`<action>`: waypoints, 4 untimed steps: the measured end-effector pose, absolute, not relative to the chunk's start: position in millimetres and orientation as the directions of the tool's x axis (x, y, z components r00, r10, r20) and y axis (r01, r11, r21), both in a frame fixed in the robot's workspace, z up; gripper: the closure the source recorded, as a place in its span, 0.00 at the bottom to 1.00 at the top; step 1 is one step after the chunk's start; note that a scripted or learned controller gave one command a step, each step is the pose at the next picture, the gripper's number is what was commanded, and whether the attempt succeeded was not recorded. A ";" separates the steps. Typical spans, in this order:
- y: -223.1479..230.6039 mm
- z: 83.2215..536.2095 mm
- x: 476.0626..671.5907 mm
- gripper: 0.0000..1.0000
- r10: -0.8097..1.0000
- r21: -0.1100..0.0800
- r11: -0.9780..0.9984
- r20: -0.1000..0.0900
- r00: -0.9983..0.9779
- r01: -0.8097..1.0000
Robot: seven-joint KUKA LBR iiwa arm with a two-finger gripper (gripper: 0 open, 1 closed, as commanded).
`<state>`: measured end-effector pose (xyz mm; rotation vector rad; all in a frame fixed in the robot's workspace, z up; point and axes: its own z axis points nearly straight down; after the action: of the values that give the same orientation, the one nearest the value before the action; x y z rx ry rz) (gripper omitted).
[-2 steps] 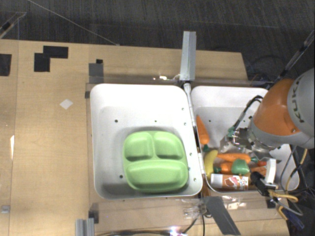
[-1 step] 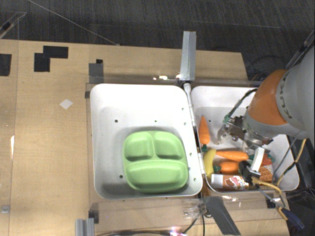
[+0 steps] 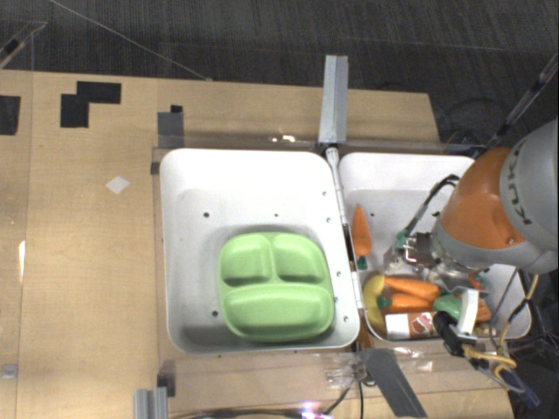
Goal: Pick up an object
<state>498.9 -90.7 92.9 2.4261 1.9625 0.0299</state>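
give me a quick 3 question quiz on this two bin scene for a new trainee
1. True or false: the green divided plate lies in the left bin.
2. Which bin is the arm over? A) left B) right
3. Fill in: the carrot by the divider in the right bin is coloured ____.

Key: 1 true; 2 B; 3 orange.

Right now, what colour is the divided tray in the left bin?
Light green; the divided tray shows best in the camera view.
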 end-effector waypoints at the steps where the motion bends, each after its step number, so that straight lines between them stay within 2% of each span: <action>1: -88.7 94.1 492.0 0.00 0.994 0.017 -0.107 -0.001 0.107 0.994; 2: -98.5 92.3 493.3 0.00 0.995 0.018 -0.099 0.007 0.099 0.995; 3: -91.5 129.9 488.3 0.00 0.995 0.005 -0.102 0.000 0.102 0.995; 4: -88.1 92.7 491.6 0.00 0.997 0.016 0.075 -0.001 -0.075 0.997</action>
<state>491.6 -88.1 92.7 2.1291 2.2944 0.0170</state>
